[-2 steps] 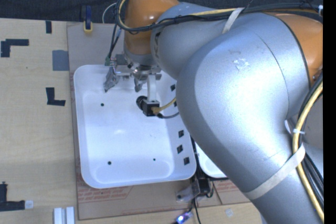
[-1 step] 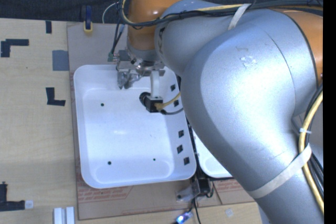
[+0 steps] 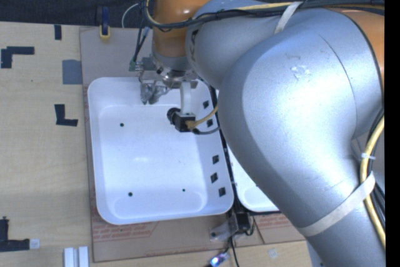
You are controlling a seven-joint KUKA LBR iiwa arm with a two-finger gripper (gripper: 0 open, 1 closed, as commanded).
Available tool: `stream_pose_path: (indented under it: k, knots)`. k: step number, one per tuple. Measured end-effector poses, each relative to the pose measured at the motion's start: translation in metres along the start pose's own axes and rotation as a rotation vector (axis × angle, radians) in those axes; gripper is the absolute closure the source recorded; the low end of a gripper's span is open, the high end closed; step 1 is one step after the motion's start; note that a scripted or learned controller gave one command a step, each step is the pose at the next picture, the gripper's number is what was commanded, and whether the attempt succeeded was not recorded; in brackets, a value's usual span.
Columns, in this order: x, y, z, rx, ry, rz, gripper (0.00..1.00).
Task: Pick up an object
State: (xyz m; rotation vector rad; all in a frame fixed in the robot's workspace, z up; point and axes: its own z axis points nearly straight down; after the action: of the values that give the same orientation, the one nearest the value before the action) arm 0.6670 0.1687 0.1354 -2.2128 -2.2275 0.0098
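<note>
My gripper (image 3: 150,93) hangs over the far edge of the left white bin (image 3: 103,153), just inside its back wall. The orange wrist band (image 3: 178,3) sits right above it. The bin's floor shows plain white with a few small dark dots. Nothing can be seen in the gripper from this angle.
The grey arm (image 3: 300,109) covers most of the right bin, of which a corner (image 3: 253,198) shows at the bottom. Brown cardboard (image 3: 125,231) lies under the bins. The wooden bench (image 3: 37,153) with black tape marks stretches to the left.
</note>
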Motion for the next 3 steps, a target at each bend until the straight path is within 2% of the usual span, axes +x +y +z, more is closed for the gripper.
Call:
stream_pose_path:
  k: [1,3]
  knots:
    - [0.057,0.0,0.036,-0.003,0.003,0.002,1.0]
    - [0.055,0.0,0.015,-0.001,-0.001,0.0,1.0]
